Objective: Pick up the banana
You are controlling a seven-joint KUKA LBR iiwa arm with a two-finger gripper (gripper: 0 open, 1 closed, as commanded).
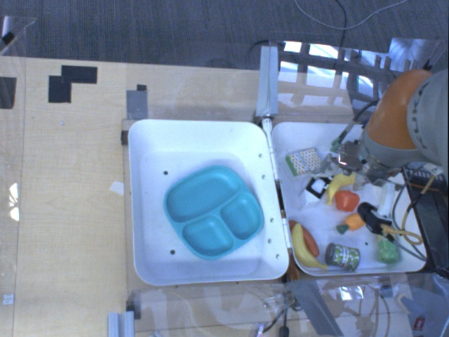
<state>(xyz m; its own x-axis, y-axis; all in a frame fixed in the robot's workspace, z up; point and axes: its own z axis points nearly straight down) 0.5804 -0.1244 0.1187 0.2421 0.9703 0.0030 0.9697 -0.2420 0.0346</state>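
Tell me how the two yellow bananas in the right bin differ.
The front banana is longer and lies in plain sight by the bin's front left corner, beside a green can. The back banana looks smaller, sits mid-bin right under the arm, and touches a red-orange fruit. Both are yellow, curved, and lie in the right bin.

Two white bins on the bench, arm over the right one
Left bin [147,188] holds a blue divided plate [212,210]; banana [304,247] lies at the right bin's [284,142] near-left corner beside a green can [343,256]; gripper [345,161] hangs near that bin's far edge.
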